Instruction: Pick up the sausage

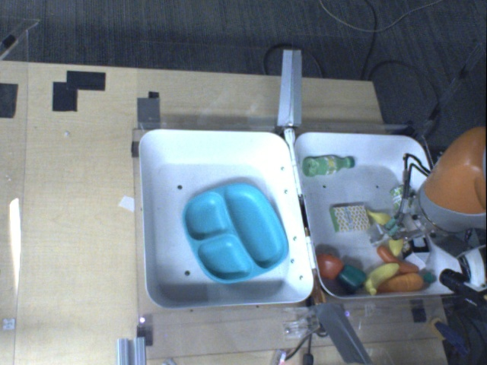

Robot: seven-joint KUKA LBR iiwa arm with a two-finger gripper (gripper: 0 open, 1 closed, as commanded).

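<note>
Over the right bin [358,144], one arm [455,185] hangs above one sausage [401,282], two bananas, one bottle [327,164]; jaws' state unclear.

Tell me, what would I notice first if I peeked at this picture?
Probably the bright blue plastic tray with three compartments, lying in the middle of the left white bin. Then the heap of colourful toy food in the near corner of the right white bin, with the orange-banded grey robot arm above it.
</note>
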